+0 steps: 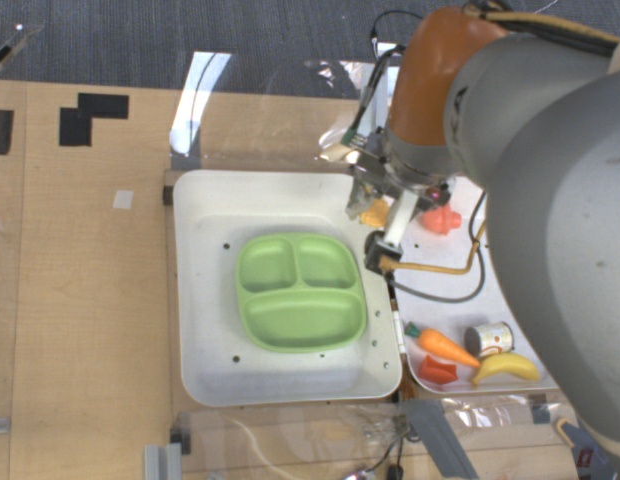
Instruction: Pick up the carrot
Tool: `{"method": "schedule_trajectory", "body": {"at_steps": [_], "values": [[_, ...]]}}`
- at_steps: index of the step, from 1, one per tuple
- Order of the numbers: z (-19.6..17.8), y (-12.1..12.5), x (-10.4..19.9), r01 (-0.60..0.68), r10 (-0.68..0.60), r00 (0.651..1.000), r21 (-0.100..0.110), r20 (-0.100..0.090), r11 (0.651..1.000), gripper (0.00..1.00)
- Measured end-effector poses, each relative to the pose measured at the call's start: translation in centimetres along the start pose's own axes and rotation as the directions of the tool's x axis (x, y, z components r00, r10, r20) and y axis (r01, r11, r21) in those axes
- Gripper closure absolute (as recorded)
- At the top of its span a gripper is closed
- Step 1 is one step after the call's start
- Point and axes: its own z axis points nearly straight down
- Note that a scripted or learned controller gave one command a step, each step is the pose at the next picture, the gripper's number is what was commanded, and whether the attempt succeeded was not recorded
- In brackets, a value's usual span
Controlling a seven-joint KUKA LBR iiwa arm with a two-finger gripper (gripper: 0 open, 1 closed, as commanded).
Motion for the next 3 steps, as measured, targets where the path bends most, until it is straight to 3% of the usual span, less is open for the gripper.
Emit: {"method": "schedule_trajectory", "body": {"at_steps": [1, 2, 3], "values": [[-7.3, 1.2, -5.5, 0.354, -0.354, 0.935, -0.004, -0.001, 0.935, 1.0], [-9.4, 5.8, -14.7, 0.433, -0.433, 0.901, -0.003, 0.0, 0.901, 1.0], [-1.7, 7.2, -10.4, 0.532, -0.532, 0.847, -0.002, 0.0, 0.847, 1.0]]}}
